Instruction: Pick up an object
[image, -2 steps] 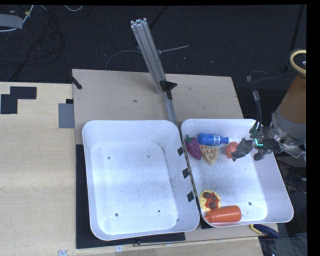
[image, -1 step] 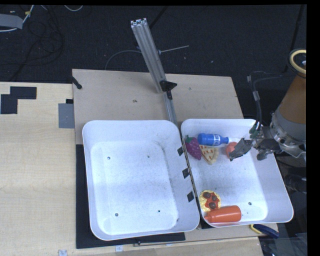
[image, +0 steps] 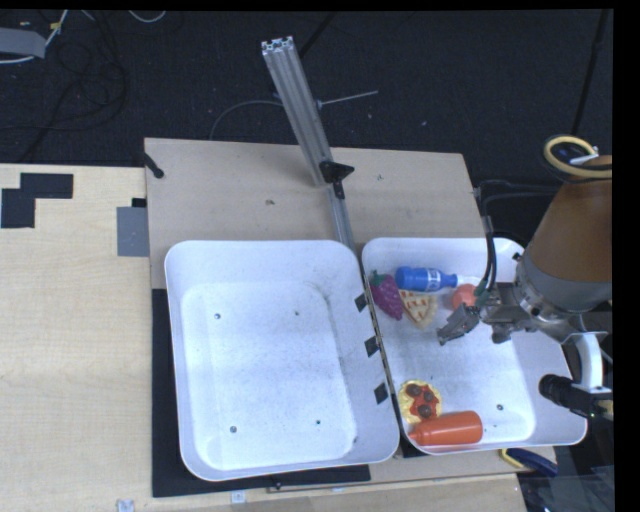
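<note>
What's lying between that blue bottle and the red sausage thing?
Mostly bare bin floor; a yellow toy sits just above the red sausage, far from the blue bottle.

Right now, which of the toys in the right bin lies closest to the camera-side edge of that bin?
The orange-red sausage. It lies along the bin's near wall, just below the yellow pizza slice; the blue bottle sits at the far end.

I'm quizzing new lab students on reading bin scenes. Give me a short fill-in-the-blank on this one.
1. The toys all lie in the ____ bin in the camera view.
2. The bottle near that bin's far wall is ____ in colour.
3. The sausage-shaped toy at the near edge is ____.
4. The gripper hovers over the ____ bin.

Missing words: right; blue; orange-red; right
</note>
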